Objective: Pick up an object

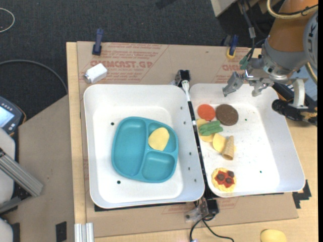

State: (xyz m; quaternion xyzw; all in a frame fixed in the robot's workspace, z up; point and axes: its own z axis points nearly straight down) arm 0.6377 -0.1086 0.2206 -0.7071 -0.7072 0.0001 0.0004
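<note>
My gripper (246,86) hangs open above the far edge of the right bin (272,150), with nothing between its two fingers. Below and to its left, toy foods lie clustered in that bin: a brown round cookie (227,114), an orange-red disc (205,111), a green piece (210,128), a yellow piece (218,142), a tan cone (229,148) and a small pizza (224,179) near the front edge. The cookie is the closest of them to the gripper.
The left bin (101,135) holds a blue divided tray (126,150) with a yellow piece (158,138) in one compartment. A black divider clip (182,77) sits between the bins. A yellow object (272,235) lies off the bench at the front right.
</note>
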